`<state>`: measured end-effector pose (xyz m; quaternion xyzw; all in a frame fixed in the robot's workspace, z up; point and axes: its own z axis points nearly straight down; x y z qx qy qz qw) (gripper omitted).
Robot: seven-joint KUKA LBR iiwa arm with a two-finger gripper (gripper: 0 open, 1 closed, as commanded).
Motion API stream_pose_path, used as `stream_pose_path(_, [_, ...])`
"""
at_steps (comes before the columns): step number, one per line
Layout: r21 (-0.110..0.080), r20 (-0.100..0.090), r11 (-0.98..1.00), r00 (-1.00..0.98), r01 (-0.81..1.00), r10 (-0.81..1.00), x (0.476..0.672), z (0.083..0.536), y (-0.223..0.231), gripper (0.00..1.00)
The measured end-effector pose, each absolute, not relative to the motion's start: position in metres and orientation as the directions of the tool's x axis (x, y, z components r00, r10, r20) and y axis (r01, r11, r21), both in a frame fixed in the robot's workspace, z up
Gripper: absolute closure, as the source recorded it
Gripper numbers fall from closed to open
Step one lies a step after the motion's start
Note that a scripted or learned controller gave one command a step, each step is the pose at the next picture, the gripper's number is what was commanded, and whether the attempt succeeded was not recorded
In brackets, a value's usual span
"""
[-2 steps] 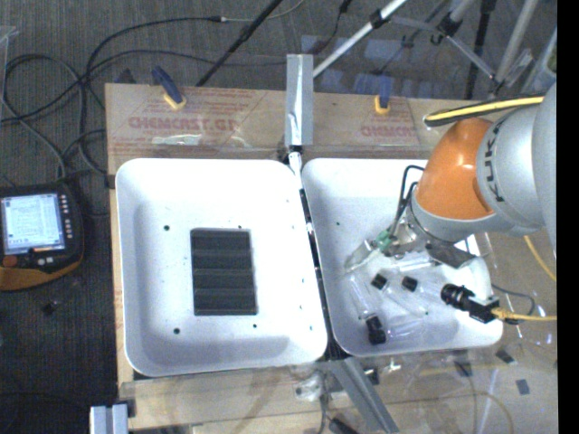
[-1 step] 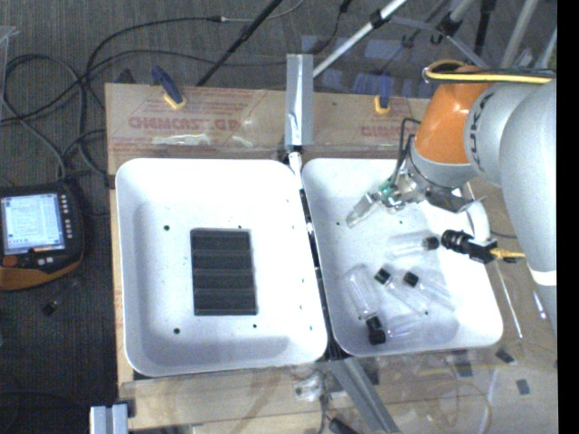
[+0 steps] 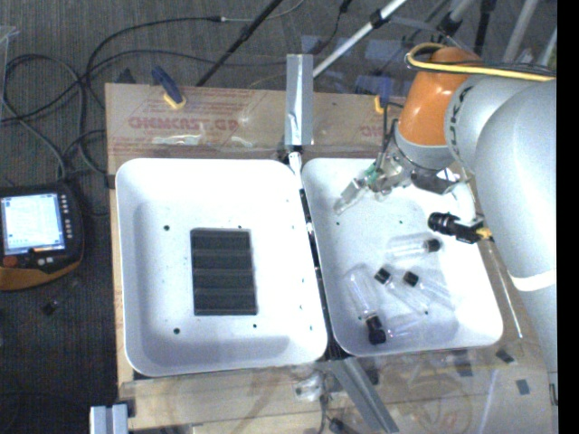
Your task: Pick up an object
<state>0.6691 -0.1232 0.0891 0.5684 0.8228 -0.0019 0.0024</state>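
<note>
Clear bottles (image 3: 398, 292) with black caps lie in your right bin's (image 3: 348, 333) near half.
Your gripper (image 3: 362, 185) hovers apart, toward the far-left corner; its fingers look slightly parted, holding nothing.

Clear bottles (image 3: 398, 287) crowd right bin's (image 3: 339, 242) front; its back lies open.

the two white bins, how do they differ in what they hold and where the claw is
The left bin holds one flat dark ribbed rectangle, lying square near its middle. The right bin holds several clear tubes with black caps, scattered at mixed angles. The claw hangs over the right bin's far corner, away from the left bin. Both bins are shallow, white and round-cornered.
</note>
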Motion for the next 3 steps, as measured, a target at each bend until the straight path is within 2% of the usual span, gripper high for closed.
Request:
stream_pose_path(1, [-0.007,0.012,0.417,-0.416,0.909,0.909,0.663,0.092,-0.219,0.00])
stream_pose_path(2, [0.001,-0.003,0.545,-0.545,0.839,0.839,0.666,0.313,-0.223,0.00])
stream_pose_path(3, [-0.002,-0.002,0.623,-0.623,0.782,0.782,0.669,0.203,-0.222,0.00])
